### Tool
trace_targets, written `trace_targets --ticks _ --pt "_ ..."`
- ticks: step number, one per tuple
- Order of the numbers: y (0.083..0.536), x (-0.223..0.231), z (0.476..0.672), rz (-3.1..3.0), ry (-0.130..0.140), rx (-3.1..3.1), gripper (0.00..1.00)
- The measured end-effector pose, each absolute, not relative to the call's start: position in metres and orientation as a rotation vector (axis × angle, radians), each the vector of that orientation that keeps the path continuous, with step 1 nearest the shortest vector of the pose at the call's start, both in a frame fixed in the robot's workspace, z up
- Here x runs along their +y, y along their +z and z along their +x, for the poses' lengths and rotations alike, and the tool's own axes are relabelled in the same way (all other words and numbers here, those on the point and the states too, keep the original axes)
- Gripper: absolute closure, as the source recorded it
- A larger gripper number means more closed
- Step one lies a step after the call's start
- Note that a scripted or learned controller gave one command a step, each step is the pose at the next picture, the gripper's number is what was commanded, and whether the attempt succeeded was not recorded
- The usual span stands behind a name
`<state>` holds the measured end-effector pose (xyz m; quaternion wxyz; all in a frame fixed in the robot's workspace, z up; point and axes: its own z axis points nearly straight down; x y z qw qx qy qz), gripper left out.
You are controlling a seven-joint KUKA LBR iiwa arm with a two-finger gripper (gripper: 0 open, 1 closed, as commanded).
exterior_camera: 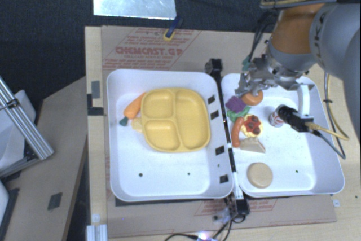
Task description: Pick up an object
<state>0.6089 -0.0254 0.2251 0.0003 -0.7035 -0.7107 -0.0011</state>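
My gripper (250,89) hangs low over the far left part of the right bin (316,169). Right under its tip lies an orange round toy (253,99), touching or nearly touching it. A purple toy (235,104) sits just left of that. Nearer the front are a red sausage-like piece (237,130), a red and yellow toy (251,126), a pale wedge (255,146) and a round tan biscuit (260,174). I cannot make out anything lifted between the fingers.
The left bin (121,121) holds a yellow divided plate (172,119) with an orange carrot toy (133,105) beside its left rim. A black-clipped divider (221,121) separates the bins. The arm (307,20) fills the space above the right bin's far edge.
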Motion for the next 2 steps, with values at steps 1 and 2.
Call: trace_targets --ticks 1,2 --pt "0.234 0.020 0.627 -2.212 -0.007 -2.232 1.00" --pt "0.221 0.045 0.641 -2.216 -0.004 -2.230 1.00"
